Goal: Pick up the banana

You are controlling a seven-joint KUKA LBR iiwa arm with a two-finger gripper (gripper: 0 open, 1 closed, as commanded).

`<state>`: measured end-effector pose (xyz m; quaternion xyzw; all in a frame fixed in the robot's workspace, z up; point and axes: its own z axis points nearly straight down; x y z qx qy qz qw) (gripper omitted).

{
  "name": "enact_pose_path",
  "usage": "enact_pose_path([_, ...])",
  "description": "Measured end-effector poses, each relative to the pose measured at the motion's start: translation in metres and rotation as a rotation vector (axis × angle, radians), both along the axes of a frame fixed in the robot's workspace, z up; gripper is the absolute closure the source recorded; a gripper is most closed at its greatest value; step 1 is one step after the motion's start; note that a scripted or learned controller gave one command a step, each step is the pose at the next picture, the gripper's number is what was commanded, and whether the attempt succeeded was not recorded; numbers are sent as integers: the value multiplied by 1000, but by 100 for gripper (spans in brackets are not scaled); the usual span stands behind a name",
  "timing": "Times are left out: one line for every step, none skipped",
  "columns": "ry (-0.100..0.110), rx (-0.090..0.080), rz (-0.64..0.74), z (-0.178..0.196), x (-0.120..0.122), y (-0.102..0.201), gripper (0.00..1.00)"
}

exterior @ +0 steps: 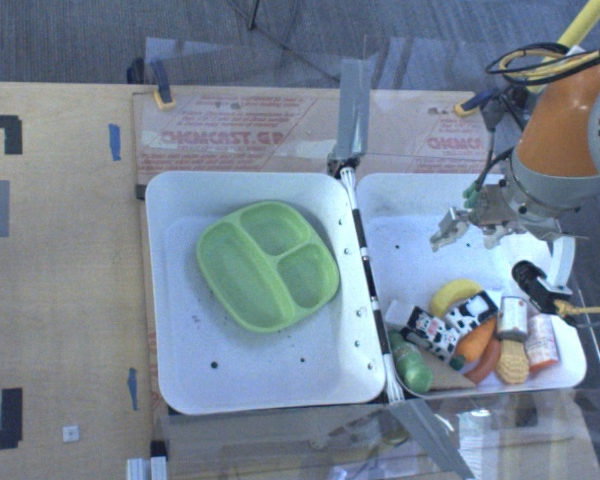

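Banana [456, 293] against cow-patterned toy [450, 328]

Two shallow white bins sit side by side on the counter [60, 268]. The left bin [180, 368] holds a green divided plate [268, 265], lying flat near its middle. In the right bin [400, 218], a heap of toy foods crowds the near corner: a yellow banana [454, 294] at the top of the heap, a black-and-white cow-patterned piece [450, 328] just below it, an orange carrot [472, 343] and a green vegetable [413, 368]. The tool [467, 220] hangs above the bin's bare floor, apart from the banana, nothing between its fingers.
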<state>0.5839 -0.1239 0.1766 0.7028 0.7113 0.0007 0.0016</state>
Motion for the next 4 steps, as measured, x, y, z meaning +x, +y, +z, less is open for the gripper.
enact_pose_path([-9, 1, 2, -87, -48, -5, 0])
enact_pose_path([-10, -4, 115, -87, -56, 25, 0])
enact_pose_path([-16, -10, 110, -76, -55, 22, 100])
enact_pose_path([3, 1, 26, 25, 1, 63, 100])
